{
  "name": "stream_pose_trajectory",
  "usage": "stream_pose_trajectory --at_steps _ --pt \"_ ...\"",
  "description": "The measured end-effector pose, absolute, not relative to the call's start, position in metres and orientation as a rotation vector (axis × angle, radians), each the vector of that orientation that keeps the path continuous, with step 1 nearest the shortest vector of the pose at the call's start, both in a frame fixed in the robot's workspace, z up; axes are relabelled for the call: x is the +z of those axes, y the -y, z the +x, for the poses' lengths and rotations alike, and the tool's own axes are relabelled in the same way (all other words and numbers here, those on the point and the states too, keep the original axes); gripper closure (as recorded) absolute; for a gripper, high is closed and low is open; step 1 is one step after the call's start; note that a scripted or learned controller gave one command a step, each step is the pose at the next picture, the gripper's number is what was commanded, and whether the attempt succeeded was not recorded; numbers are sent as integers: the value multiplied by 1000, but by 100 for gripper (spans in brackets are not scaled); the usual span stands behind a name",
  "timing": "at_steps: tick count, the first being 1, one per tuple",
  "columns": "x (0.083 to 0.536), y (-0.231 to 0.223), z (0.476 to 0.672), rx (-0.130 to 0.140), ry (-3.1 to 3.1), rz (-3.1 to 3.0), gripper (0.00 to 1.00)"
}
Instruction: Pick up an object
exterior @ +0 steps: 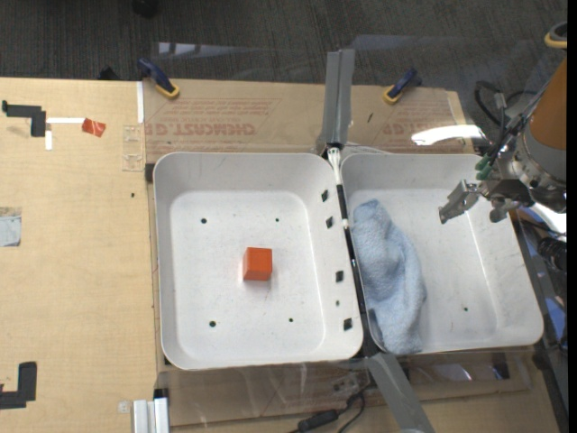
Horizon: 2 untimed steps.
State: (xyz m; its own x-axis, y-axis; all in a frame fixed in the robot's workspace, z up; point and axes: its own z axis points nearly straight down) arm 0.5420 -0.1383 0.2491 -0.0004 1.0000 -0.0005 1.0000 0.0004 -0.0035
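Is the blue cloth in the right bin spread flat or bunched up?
Bunched up. The blue cloth lies crumpled in a long heap against the right bin's left wall, with visible folds.

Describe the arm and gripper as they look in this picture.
The arm enters from the right, with an orange-brown section at the edge. Dark cables loop beside it, with a small green bit among them. The gripper is grey metal, angular, pale where light catches it.

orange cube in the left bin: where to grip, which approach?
Come straight down on the orange cube and close on two opposite flat side faces. It sits alone mid-floor in the left bin, well off the walls, so the fingers likely have room on either pair. The gripper hangs over the right bin.
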Motion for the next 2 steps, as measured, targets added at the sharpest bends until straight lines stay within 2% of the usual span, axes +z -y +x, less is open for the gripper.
stream_pose_trajectory --at_steps 1,2 --pt "219 67 506 7 1868 -2522 0" --pt "189 25 539 7 2005 -2416 0"
